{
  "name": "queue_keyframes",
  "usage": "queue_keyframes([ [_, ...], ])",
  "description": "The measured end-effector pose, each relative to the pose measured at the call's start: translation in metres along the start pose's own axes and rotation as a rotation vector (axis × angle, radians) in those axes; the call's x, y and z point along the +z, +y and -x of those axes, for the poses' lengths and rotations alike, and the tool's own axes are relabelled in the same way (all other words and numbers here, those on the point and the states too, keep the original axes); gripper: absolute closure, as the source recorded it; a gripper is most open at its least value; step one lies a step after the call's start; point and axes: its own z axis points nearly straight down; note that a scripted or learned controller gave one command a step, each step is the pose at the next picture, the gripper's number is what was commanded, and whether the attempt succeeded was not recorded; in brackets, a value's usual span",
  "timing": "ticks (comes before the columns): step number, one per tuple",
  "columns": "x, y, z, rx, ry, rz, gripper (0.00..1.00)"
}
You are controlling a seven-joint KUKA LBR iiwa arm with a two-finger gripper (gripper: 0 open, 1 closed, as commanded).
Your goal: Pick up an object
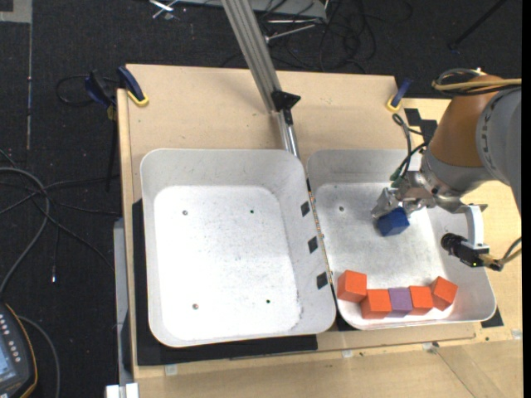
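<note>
Bench [207, 110] of pale wood carries two shallow white plastic bins side by side. At about three o'clock, the grey arm with its orange band [465, 131] reaches in over the right-hand bin [353, 168]. Its two-finger gripper [394, 210] hangs above the middle of that bin, and a small blue cube [392, 221] sits right at the fingertips, tilted, seemingly pinched between them; whether it is lifted off the bin floor or touching it cannot be told.

Toward six o'clock in the same bin, a row of blocks lies against the near wall: an orange block [353, 285] at the row's nine o'clock end, then another orange block [377, 302], a purple block [400, 299], a third orange block [421, 298], and a tilted orange block [445, 292] at the three o'clock end. The row is well apart from the blue cube.

The left-hand bin [158, 181] lies at nine o'clock, its speckled floor bare.
</note>
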Motion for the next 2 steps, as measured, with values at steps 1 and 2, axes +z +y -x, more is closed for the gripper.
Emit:
queue_keyframes([
  [1,-0.095,-0.038,-0.096,-0.005,0.005,0.003,1.00],
  [2,-0.110,-0.042,-0.212,-0.006,0.005,-0.001,1.00],
])
